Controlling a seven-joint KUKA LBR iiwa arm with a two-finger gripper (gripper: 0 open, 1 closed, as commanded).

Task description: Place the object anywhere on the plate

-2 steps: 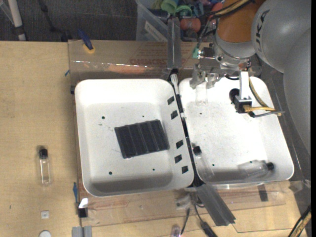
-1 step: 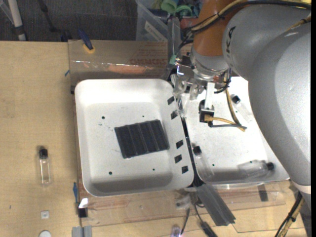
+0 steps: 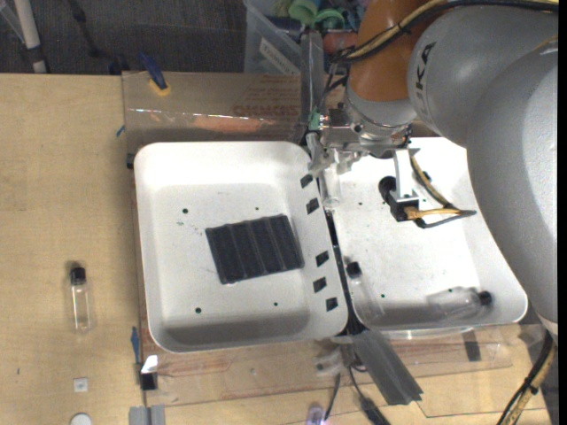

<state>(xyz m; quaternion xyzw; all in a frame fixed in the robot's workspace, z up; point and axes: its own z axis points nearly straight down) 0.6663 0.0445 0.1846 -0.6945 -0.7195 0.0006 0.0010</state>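
Camera view: gripper [image 3: 330, 182], state unclear, hovers at the bins' divider; clear vial [image 3: 455, 301] lies in right bin, dark plate [image 3: 255, 248] bare

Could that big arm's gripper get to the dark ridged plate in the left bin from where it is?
Probably yes. The gripper hangs over the divide between the bins, and the dark ridged plate lies flat in the left bin with nothing on it or between them.
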